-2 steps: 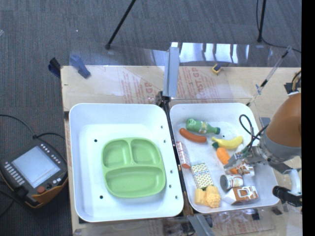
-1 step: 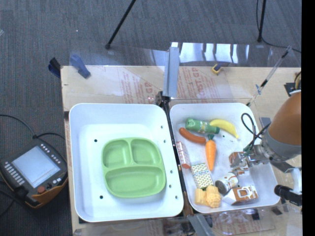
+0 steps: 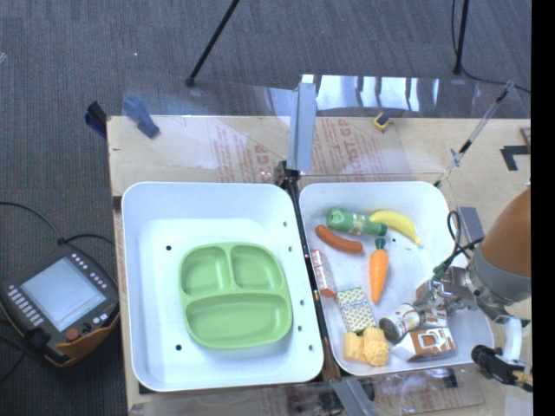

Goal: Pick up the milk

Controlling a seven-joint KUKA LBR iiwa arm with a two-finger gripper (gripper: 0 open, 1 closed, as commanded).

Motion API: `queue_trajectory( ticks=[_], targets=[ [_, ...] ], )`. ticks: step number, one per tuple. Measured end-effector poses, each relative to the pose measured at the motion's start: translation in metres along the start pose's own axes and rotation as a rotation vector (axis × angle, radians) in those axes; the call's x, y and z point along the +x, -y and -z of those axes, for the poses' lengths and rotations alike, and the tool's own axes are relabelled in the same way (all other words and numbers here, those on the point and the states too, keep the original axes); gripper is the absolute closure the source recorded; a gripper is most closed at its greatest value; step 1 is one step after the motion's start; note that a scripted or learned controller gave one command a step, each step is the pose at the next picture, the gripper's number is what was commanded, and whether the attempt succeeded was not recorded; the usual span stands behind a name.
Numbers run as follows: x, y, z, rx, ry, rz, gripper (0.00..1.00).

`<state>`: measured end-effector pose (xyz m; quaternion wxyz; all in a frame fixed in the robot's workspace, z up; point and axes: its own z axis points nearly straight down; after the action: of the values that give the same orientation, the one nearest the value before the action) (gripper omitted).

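In the right bin (image 3: pixel 434 199), near its front left, a small pale carton with a speckled green-and-white print (image 3: pixel 355 308) lies flat; I take it for the milk. My gripper (image 3: pixel 436 291) hangs low over the bin's front right part, well to the right of that carton. It is just above a small can (image 3: pixel 401 326) and a brown-and-white carton (image 3: pixel 431 343). Nothing visibly sits in the gripper.
The right bin also holds a green bottle (image 3: pixel 354 223), a banana (image 3: pixel 395 224), a sausage (image 3: pixel 339 240), a carrot (image 3: pixel 378 270), a red-and-white stick (image 3: pixel 323 273) and yellow corn (image 3: pixel 366 347). A green divided plate (image 3: pixel 234 295) lies in the left bin (image 3: pixel 143 232).
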<state>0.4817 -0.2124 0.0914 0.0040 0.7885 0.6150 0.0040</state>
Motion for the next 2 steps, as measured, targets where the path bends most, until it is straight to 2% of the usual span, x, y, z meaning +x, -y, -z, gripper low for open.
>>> queue_trajectory(
  ticks=[1, 2],
  targets=[
    [0.0048, 0.0039, -0.0058, 0.016, -0.01, 0.005, 0.0],
    [0.0012, 0.0044, 0.0004, 0.022, -0.004, 0.002, 1.0]
  ],
)
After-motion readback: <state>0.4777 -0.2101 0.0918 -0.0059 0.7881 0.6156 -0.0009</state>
